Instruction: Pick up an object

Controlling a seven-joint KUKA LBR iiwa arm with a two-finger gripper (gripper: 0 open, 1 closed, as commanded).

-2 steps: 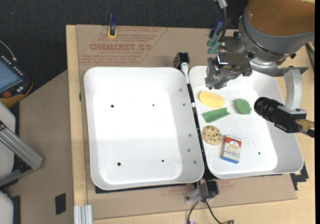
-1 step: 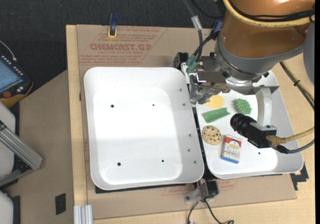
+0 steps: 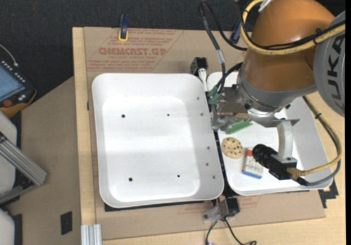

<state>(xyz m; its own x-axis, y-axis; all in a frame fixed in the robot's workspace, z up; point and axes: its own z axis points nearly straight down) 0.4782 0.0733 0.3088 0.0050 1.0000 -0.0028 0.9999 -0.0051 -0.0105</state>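
Fingers low in right bin, centre-right of frame; opening impossible to tell. Cookie just below: probably light, crumbly, best pinched gently across its edges

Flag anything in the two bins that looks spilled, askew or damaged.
Nothing stands out. A cookie and a small red, white and blue box lie loose in the right bin, near the end effector.

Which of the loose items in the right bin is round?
The tan speckled cookie-like disc by the right bin's left wall. The green item is elongated; the small blue, white and red box is rectangular.
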